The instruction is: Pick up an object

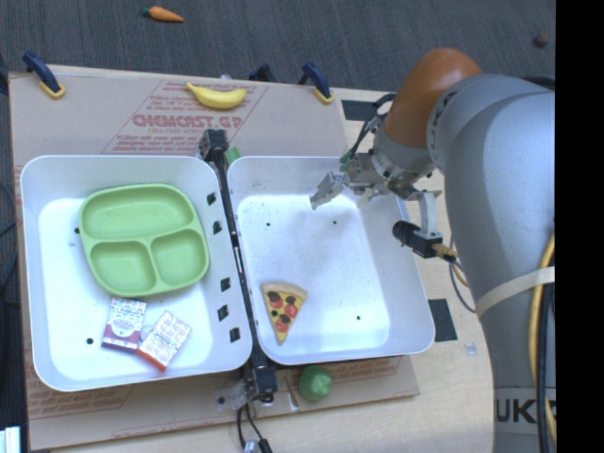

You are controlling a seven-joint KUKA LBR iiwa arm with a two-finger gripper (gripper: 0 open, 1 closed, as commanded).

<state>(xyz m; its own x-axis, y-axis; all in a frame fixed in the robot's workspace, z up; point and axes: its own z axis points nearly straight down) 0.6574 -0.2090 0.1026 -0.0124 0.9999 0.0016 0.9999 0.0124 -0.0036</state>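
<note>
1. Camera view shows the gripper (pixel 326 193) over the top edge of the right bin (pixel 377 333). I cannot tell if it is open or shut. Nothing is in it.
2. A pizza slice (pixel 281 310) lies flat in the same bin, well below the gripper and a bit to its left.
3. The slice looks like a light toy, stiff and thin, maybe a bit slippery.
4. It lies so flat that a grab could slide off.
5. I think the best hold is across its two long sides, near the wide crust end.
</note>
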